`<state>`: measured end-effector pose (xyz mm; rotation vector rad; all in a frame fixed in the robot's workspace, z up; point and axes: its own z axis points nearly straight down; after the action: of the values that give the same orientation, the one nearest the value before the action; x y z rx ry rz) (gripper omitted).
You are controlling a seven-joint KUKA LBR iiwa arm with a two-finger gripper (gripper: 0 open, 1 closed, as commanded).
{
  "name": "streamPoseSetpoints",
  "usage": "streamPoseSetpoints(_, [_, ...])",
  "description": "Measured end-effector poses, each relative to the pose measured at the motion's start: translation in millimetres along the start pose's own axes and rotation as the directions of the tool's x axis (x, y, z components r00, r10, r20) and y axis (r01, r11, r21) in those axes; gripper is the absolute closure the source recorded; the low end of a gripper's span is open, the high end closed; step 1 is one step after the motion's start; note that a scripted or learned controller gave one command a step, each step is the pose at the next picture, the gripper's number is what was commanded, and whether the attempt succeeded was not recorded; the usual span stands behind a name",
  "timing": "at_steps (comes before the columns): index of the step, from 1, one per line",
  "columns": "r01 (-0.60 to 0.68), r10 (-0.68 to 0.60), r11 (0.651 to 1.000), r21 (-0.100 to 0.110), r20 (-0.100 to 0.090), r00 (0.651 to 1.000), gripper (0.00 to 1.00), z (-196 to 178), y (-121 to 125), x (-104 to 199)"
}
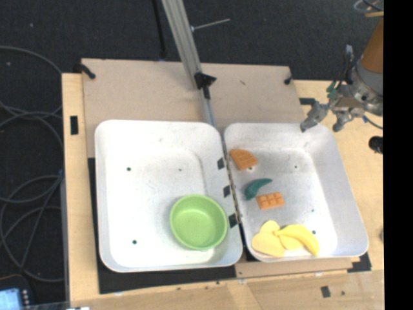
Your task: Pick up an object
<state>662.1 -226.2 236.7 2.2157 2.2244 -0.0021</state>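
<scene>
Camera view: I see the gripper (326,116) with fingers apart over the right bin (335,173) corner; the wafer (270,201) lies mid-bin, probably light, stiff; I would pinch its long edges.

bins (116,147): 2 | green bowl (199,221): 1 | orange pieces (243,159): 2 | teal piece (257,186): 1 | yellow pieces (285,239): 2
</scene>
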Motion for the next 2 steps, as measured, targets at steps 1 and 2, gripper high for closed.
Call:
streamPoseSetpoints(1, [0.001,-0.001,1.000,0.001,0.001,1.000,0.00,0,0,0])
streamPoseSetpoints(2, [-0.004,0.004,1.000,0.006,-0.001,1.000,0.00,61,-8,0])
